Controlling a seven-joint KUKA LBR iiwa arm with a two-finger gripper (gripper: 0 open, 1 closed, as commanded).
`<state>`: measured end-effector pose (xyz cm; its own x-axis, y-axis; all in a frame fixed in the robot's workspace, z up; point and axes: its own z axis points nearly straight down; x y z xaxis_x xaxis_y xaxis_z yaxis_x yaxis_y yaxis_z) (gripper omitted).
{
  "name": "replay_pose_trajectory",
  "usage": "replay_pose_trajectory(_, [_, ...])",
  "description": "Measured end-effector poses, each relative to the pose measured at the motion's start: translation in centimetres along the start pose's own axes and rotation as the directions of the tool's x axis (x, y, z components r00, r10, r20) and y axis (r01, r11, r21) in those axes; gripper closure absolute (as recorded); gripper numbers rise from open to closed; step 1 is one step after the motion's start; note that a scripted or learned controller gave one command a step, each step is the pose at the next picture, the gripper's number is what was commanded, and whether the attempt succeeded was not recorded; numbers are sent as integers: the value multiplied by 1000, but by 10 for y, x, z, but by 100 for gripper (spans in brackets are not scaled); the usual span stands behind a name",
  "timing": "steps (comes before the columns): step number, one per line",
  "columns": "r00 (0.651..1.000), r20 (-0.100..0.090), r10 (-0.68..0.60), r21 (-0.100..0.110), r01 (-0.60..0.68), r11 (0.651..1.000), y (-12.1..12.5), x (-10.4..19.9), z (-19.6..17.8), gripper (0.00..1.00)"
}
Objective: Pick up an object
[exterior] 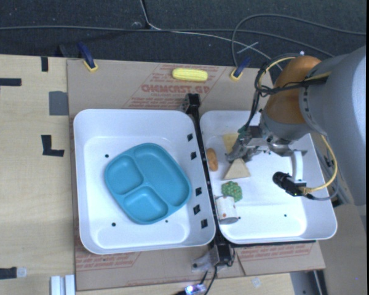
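Camera view first, from the left: a blue tray [146, 182] lies flat in the left bin [86, 165], out of play. In the right bin [313, 226] a carrot [213, 160], broccoli [232, 190], a small can [226, 209] and a tan wedge [237, 168] crowd the divider. The tool [246, 149] sits low over the wedge, likely today's target, though I cannot tell its state.
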<state>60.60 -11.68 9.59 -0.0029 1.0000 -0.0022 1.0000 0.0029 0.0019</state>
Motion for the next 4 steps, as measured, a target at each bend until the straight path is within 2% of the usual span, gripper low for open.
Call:
replay_pose_trajectory(2, [1000,-1,2,-2,-2,1000,4,-2,-116,100])
replay_pose_trajectory(3, [1000,-4,-2,5,2,1000,-10,52,-107,100])
replay_pose_trajectory(4, [1000,-4,-4,4,4,1000,-29,103,-120,100])
